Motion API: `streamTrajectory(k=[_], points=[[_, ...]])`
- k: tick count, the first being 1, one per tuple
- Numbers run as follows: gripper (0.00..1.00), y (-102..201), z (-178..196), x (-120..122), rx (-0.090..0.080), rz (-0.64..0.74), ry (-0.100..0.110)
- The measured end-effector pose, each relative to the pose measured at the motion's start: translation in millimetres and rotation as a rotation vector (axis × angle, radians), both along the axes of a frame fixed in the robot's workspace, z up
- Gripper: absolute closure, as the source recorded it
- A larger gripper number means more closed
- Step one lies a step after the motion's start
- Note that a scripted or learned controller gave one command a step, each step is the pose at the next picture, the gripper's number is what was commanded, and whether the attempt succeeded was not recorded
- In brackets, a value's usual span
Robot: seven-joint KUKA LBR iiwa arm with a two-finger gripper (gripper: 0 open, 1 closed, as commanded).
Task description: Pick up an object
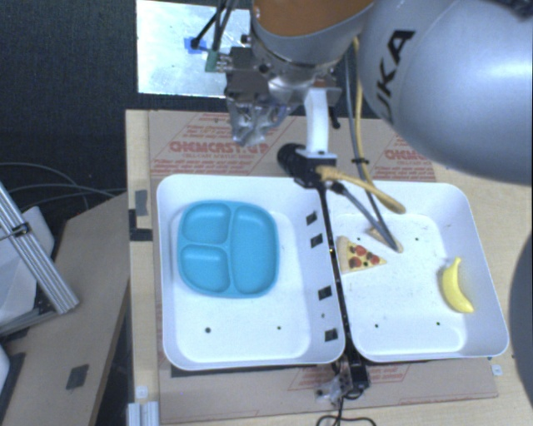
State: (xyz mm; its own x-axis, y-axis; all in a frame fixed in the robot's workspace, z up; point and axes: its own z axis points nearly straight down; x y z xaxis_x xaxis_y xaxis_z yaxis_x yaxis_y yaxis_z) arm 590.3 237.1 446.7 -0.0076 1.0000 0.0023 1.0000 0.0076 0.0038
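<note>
The arm [450,75] came in from the right and took up most of the top of the view, grey with the orange band [308,21] showing near the top. The claw [387,225] hung over the far part of the right bin [479,250], long thin fingers [375,218] slanting down and spread a bit apart at the tips, so a narrow-ish gap with nothing between them. Its tips sat just above the pizza slice [360,255], close to its far edge, though contact couldn't be made out. That slice, a toy one with red dots, lay near the left side of the right bin, just beside the divider between the two bins. A banana [455,287] lay well apart from it, over by the right wall of the same bin. The left bin [241,341] held a blue plate [227,248] with three compartments, sitting flat toward its left-middle. Both bins rested on a cardboard sheet [208,141] with red print on the table [100,274]. Past the bins, a metal part [250,96] with some wiring hung off the arm above the cardboard.
</note>
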Motion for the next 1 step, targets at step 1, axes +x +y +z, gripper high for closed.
streamTrajectory(k=[1], points=[[1.00, -3.8, -104.8, 57.8, -0.004, -0.009, 0.007]])
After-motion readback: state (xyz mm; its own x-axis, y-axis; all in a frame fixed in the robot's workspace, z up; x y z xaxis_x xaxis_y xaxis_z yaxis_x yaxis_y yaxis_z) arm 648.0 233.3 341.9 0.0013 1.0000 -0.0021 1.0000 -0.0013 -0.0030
